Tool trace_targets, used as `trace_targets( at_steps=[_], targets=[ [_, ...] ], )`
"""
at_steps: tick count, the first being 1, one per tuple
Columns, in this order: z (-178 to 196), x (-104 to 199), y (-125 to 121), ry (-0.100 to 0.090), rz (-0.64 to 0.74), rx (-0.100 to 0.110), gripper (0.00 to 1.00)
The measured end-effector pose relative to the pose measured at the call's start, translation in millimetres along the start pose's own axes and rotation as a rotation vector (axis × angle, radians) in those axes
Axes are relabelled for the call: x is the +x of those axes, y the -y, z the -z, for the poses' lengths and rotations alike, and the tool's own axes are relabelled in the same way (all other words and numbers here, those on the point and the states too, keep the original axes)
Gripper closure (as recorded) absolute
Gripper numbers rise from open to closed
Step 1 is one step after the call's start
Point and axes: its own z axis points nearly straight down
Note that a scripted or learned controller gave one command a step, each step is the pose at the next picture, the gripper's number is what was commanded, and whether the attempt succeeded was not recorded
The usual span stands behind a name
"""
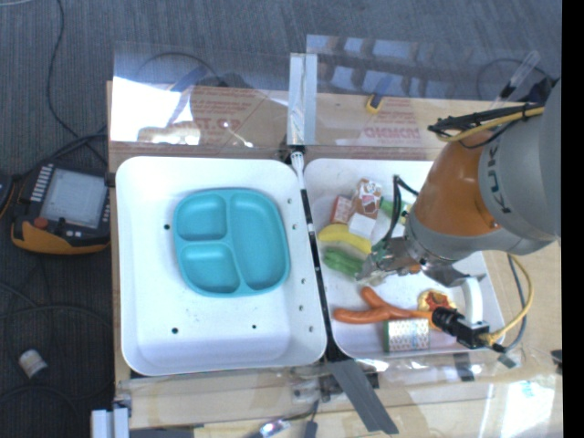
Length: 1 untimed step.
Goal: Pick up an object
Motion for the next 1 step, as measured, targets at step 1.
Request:
trace_targets(
  at_steps=[1],
  targets=[
    [69.6, 24.1, -39.5, 0.006, -0.11, -0.006, 1.0]
  ],
)
